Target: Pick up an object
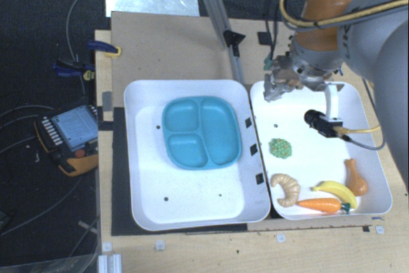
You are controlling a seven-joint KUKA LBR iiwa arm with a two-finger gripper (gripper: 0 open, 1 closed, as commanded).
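Overhead, we see the grey arm's pincer [276, 85] poised over the far corner of the right-hand shallow white bin [370, 137], its state too blurred for us to tell. The candidates lie well apart from it at the bin's near end: a small green leafy lump [280, 148], a tan croissant [285, 188], an orange carrot [318, 205] just beside a yellow banana [332, 189], and a brown drumstick-shaped piece [355, 178]. A blue divided plastic plate [201, 132] sits in the left-hand white bin [147, 201]. We judge a descent from here risks closing on bare floor; among the crowded carrot and banana, it might nudge both.
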